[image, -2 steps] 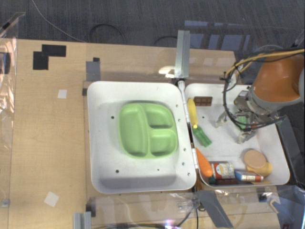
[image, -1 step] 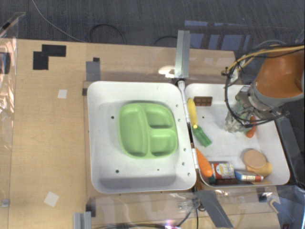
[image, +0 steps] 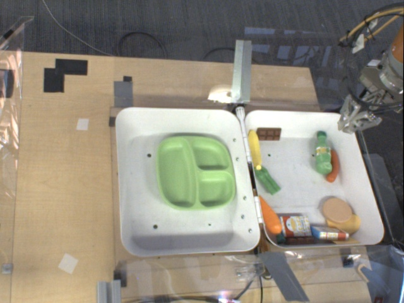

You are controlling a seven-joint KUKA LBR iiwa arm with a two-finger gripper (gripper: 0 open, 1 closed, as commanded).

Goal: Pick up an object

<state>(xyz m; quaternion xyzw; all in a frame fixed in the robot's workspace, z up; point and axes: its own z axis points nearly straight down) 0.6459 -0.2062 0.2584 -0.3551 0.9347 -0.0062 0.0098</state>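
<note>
Hovering gripper [image: 357,120] — above right bin's [image: 287,169] far corner, holding nothing.

I see a green bottle [image: 322,151] lying in the right bin [image: 297,169], touching what looks like an orange-red chilli [image: 332,168].

You are looking at a pale wooden tabletop [image: 63,188] that carries two shallow white bins side by side. The left bin [image: 136,232] sits near the middle of the wood, and the right bin [image: 297,163] touches it along a shared edge. Far left on the wood you see a black stepped patch [image: 63,73], with a small pale square [image: 83,124] nearer, and another pale square [image: 67,263] near the front edge. A grey metal upright [image: 242,68] stands just beyond the bins' junction.
</note>
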